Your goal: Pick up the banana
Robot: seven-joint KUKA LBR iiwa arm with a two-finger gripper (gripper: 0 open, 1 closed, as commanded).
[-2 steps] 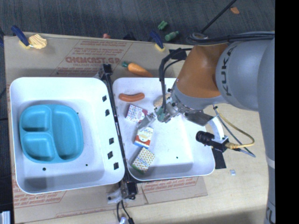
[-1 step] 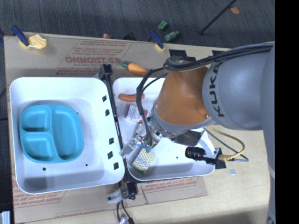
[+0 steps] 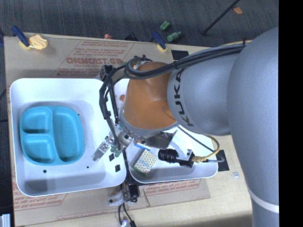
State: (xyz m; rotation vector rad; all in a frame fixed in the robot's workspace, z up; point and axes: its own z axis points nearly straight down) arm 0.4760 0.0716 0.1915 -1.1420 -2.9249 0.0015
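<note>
White bin (image 3: 19,126): gripper (image 3: 102,150) inside, nr blue tray (image 3: 52,134).

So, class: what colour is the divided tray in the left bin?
Light blue tray, seen in the camera view.

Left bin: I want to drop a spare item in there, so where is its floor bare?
In the left bin, bare floor runs along the far wall above the blue divided tray, and along the near wall below it. The right side is crowded: the gripper hangs there, under the arm's orange band.
</note>
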